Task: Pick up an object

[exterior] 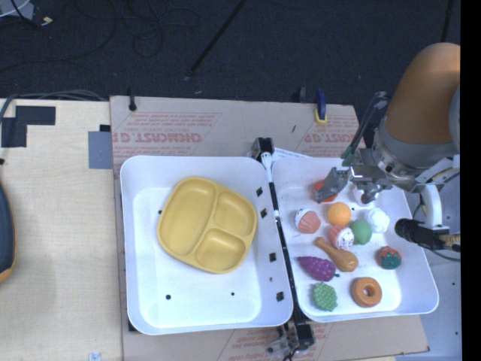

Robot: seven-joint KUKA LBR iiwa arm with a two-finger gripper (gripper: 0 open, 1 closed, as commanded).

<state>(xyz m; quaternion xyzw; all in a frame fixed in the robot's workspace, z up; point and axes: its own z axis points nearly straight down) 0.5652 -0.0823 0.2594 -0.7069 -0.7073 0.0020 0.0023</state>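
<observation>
Orange-banded arm [425,96] bent low, claw [340,186] above right bin [428,292]

One camera sits fixed high above the counter [60,201], looking down at a slant, far enough back to take in both white bins: the left bin [143,292] and the right bin [421,295]. Dark floor with cables runs across the top of its view. The arm [425,104] comes in from the right side.
</observation>
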